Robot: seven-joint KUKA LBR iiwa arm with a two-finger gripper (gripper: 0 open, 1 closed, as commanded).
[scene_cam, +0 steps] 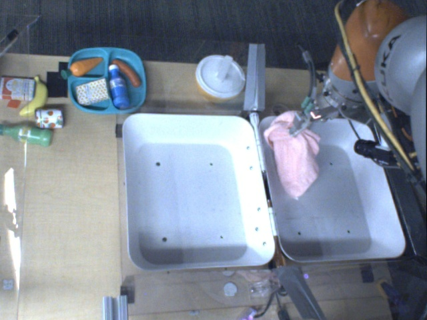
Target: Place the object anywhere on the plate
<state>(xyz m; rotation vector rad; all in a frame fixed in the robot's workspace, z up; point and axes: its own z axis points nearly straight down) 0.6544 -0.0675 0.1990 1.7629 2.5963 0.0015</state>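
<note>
Clearly, your biggest worry sits with the arm, which leans in over the far corner of the right bin and crowds everything beneath it. From it the gripper pinches the top of the pink cloth, and you can see the fabric bunched between the fingers while the rest hangs down and drapes toward the bin floor. That is a thin hold on a soft thing, so I judge the cloth could slide free on any quick swing, or its trailing end could drag on the wall between the two bins and be pulled out of the grip. The left bin shows bare white floor and nothing lying in it. You should also note that the nearest thing to a plate is the blue divided plate on the bench beyond the left bin, well apart from the cloth; its sections hold a carrot-like piece, a blue bottle and other small items, so a loose cloth may land half off the rim or knock them. Just beside the bins stands a white lidded tub, another thing a hanging corner might snag.
</note>
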